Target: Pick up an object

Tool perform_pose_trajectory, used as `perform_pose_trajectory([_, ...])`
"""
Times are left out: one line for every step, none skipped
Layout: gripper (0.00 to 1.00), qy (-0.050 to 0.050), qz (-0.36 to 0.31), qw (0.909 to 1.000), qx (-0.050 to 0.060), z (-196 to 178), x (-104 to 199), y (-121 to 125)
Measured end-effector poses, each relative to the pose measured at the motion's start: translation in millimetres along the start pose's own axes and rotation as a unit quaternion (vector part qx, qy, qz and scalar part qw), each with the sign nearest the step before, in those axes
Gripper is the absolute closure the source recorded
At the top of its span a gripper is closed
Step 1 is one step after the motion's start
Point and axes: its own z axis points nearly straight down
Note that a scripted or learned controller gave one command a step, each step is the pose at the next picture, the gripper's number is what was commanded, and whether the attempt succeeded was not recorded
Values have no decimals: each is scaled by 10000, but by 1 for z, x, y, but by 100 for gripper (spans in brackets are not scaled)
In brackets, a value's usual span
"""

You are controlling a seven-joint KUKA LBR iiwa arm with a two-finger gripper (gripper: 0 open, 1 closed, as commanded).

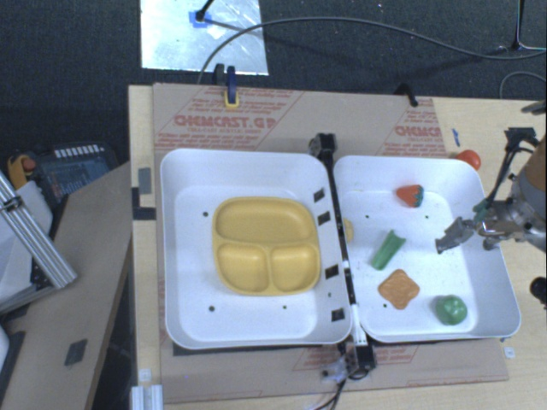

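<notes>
Yellow divided tray (260,256): one was seen in the left bin (188,229). Four toy foods were counted in the right bin (496,297); the tool's (451,239) grip could not be told.

So there's just the one camera, fixed up above the bench (282,109) and looking down at a slant. It sits far enough back to take in both white bins whole, the left bin (184,229) and the right bin (491,254), side by side across the middle of the picture. You also get the bench's far edge, dark floor beyond it at the top, and a bit of a second table (77,272) at lower left. The arm (521,216) comes in from the right edge, cropped there.
</notes>
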Motion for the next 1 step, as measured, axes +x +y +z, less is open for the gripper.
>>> perform_pose_trajectory([0,-9,-10,10000,-39,-4,0,2])
